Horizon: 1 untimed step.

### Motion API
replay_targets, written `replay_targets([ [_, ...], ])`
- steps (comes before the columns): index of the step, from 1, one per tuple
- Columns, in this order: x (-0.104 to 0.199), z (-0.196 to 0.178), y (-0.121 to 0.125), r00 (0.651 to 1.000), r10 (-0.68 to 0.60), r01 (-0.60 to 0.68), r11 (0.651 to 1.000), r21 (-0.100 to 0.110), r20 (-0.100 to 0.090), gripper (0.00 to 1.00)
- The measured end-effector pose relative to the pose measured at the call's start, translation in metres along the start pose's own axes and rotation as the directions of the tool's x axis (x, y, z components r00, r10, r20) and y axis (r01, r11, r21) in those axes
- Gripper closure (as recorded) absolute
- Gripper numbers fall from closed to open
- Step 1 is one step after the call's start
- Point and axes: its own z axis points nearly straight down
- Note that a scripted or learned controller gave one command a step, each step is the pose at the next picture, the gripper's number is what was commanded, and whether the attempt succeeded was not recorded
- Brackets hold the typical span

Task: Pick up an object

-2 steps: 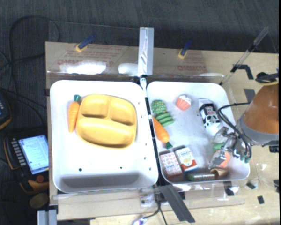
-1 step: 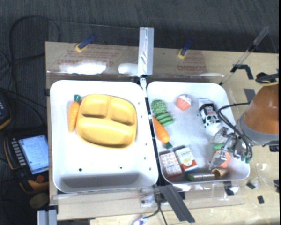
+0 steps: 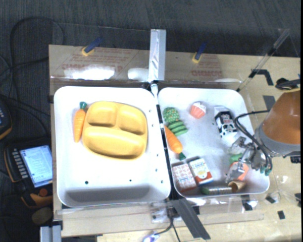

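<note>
My gripper [image 3: 238,169] is down in the front right corner of the right bin [image 3: 212,150], reaching in from the right. A small orange piece [image 3: 241,171] sits right at its tip, partly hidden by the metal, and I cannot tell if it is held. Just in front of it a dark green and brown bar [image 3: 217,189] lies along the bin's front wall. Two small cartons [image 3: 192,172] stand side by side to the gripper's left. An orange carrot [image 3: 173,142], green vegetables [image 3: 174,121] and a pink-red piece [image 3: 197,109] lie further back in that bin.
The left bin [image 3: 70,180] holds a large yellow moulded loaf shape [image 3: 115,129] and a carrot [image 3: 79,123] at its left side. The divider between the bins [image 3: 160,135] runs close to the right bin's carrot. The right bin's wall is just beside the gripper.
</note>
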Motion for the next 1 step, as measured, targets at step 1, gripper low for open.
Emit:
replay_targets([
  [1,0.0001,0.0001,0.0000,1.000,-0.023,0.023,1.000,0.000,-0.001,0.00],
])
